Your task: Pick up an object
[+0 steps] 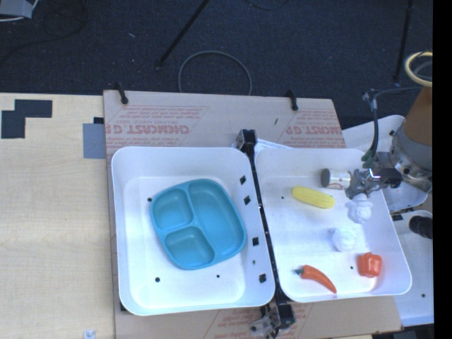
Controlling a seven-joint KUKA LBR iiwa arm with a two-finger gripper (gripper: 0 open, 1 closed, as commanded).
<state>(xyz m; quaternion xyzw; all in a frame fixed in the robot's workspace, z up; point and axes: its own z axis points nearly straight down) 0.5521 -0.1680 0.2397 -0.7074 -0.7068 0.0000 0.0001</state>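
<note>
My gripper (360, 183) hangs over the right edge of the right bin (282, 288), reaching in from the right under the grey wrist. A small white lumpy object (361, 210) lies just below it, close to or touching it; I cannot tell which. A yellow corn cob (313, 197) lies to the gripper's left. A second white object (346, 238) sits nearer the bin's middle. An orange pepper (369, 264) and a red-orange chili with a green stem (317, 277) lie near the front edge.
The left bin (134, 182) holds a blue three-compartment plate (197, 222). A black divider (258, 224) runs between the two bins. Cardboard (183, 122) lies under the bins, and the arm's orange band (422, 113) rises at the far right.
</note>
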